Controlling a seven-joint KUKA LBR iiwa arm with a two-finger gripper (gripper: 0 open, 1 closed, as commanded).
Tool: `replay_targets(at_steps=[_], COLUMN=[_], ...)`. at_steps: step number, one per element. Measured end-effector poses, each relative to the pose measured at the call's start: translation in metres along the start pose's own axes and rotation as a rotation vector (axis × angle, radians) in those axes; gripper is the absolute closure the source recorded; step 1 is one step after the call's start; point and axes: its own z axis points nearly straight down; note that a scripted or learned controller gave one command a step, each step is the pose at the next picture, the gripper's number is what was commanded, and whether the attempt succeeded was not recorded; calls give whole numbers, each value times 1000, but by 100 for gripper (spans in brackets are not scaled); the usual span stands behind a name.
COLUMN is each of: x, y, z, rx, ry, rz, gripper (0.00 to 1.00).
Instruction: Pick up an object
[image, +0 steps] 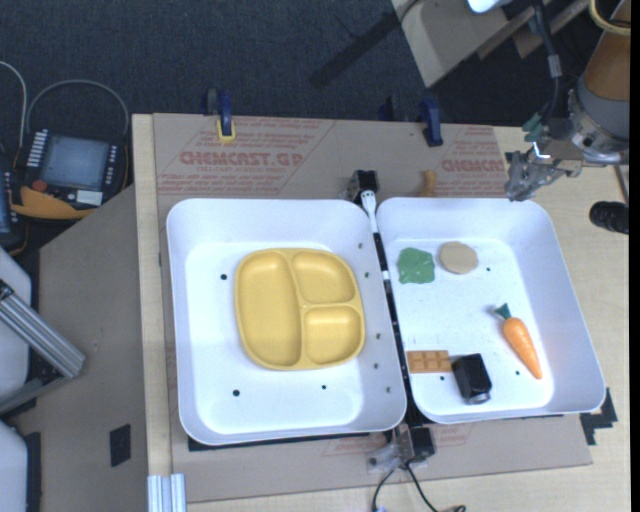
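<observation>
Gripper (522, 180) hangs above the right bin's (560, 250) far rim — finger spacing unreadable. Below it in that bin lie a carrot (521, 341), green piece (416, 265) and tan disc (459, 258).

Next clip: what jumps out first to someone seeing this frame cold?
The big yellow divided plate in the middle of the left bin grabs the eye first. Next, the bright orange carrot toward the right side of the right bin, with a green piece and a tan disc further back. The gripper hangs beyond that bin's far right corner.
</observation>
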Motion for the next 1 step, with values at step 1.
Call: replay_targets(at_steps=[1], x=[45], y=[-12], z=[-2], rx=[8], ry=[4], rz=[-3], gripper=[100])
